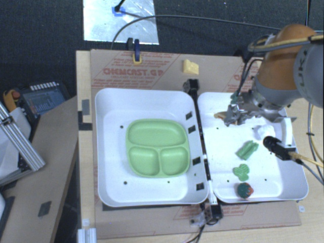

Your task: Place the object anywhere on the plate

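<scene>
Your gripper [234,116] sits low in the right bin, far right of the green three-compartment plastic plate [157,147]. The approach step is in hand; I judge you next need a sure grasp. The green ridged block [247,149] lies just beyond the gripper, away from the plate.

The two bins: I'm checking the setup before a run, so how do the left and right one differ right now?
The left bin holds one green divided plate; the right bin holds several small loose items, mostly green. The gripper hangs over the right bin's far end, with no arm above the left bin. Both are shallow, white and side by side.
</scene>
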